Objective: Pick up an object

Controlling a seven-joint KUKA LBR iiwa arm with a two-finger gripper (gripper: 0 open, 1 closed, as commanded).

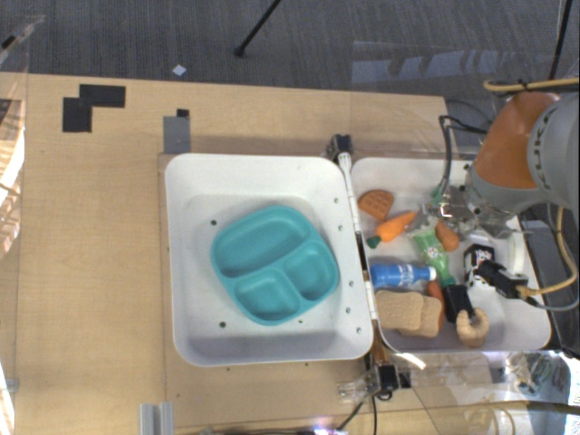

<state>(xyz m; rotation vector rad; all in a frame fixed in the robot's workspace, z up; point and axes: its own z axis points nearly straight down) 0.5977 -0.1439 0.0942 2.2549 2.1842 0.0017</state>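
Wooden bench [91, 270] on grey carpet [136, 25] holds two white bins [181, 333]; the gripper [467, 320] hangs over the right one, finger state unclear

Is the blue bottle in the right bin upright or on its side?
On its side: the blue bottle lies flat among the toy food, white cap end pointing right.

A pale wooden counter [91, 270] stood on dark grey carpeted floor [136, 25], with black tape patches [91, 105] near its far-left corner.
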